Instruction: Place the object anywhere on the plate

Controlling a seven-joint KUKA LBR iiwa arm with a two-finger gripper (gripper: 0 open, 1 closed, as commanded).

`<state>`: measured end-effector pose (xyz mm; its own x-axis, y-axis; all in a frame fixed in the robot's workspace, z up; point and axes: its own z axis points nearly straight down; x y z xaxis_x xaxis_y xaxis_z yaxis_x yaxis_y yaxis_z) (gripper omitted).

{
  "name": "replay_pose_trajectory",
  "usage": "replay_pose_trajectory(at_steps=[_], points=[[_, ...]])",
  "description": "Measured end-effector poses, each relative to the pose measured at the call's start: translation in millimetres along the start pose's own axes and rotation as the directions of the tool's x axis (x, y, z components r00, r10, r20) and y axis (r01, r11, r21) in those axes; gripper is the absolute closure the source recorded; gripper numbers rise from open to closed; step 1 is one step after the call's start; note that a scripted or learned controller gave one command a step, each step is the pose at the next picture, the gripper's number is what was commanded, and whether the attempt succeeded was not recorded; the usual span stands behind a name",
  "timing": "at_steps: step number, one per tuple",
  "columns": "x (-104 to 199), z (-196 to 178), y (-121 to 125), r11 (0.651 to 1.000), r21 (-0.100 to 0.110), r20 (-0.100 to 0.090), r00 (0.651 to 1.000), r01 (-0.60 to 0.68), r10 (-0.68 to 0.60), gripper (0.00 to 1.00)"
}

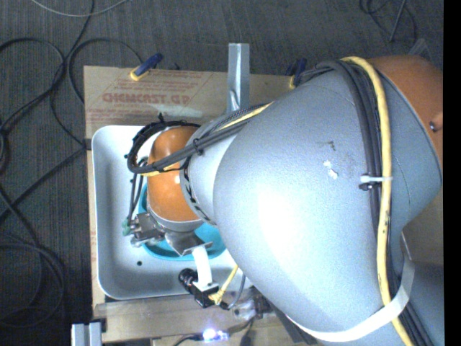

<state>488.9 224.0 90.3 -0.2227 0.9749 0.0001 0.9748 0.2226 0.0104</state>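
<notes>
The grey arm reaches in from the right and covers most of the view. Its orange wrist band (pixel 169 171) hangs over the left white bin (pixel 108 215). Under the wrist a blue plate (pixel 205 240) shows as a thin crescent on the bin floor. The gripper body (pixel 155 233) points straight down over the plate, so its tips and whatever lies beneath them are hidden. I cannot make out the task's object.
A cardboard sheet (pixel 158 96) lies behind the bin, held by a blue-and-yellow clamp (pixel 144 67). A metal post (pixel 238 71) stands at the back. Cables run over the dark carpet (pixel 43 85) at the left. The arm hides the right bin.
</notes>
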Motion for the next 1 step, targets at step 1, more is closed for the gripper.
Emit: replay_pose_trajectory(at_steps=[1], points=[[5.9,-0.8,1.1,1.0,-0.006,-0.005,1.0,0.009,-0.009,0.0]])
